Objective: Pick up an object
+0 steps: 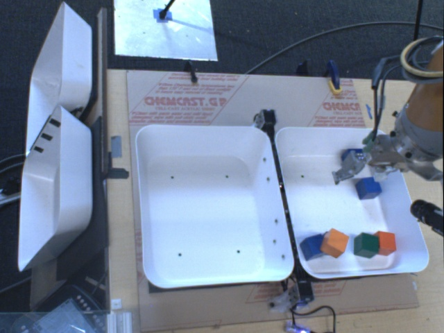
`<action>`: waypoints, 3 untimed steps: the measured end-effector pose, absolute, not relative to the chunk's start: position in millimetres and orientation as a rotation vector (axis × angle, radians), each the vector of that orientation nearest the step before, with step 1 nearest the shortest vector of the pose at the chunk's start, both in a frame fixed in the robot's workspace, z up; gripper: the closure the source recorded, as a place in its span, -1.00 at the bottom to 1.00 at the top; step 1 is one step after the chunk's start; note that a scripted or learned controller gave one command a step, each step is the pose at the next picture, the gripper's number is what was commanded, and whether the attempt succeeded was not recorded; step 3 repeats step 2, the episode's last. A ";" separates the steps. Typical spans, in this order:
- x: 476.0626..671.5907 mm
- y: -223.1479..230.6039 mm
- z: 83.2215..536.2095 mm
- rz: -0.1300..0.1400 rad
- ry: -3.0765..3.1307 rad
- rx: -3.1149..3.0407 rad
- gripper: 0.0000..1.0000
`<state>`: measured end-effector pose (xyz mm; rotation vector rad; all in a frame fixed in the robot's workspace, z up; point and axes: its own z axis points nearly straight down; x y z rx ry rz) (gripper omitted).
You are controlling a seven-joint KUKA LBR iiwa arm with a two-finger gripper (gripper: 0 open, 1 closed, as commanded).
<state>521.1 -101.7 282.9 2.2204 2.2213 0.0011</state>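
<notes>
Gripper (352, 166) hung over the right bin (305, 151) near a blue cube (368, 188); finger state seemingly unreadable.

Robotics lab bench, by the look of it. Around my gripper (357, 164) sit two shallow white bins (208, 276) on a plywood bench (125, 255) covered with a printed protective sheet (184, 99); beyond me a clamp (334, 82) grips the bench edge. Loose cables (305, 44) trail over dark carpet (291, 12), and spare bins (59, 151) lean far across from me.
</notes>
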 end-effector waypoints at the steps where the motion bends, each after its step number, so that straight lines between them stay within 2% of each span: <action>1: 497.4 -90.8 312.0 0.004 2.237 2.202 -1.00; 3: 497.3 -91.1 310.7 0.001 2.238 2.204 -1.00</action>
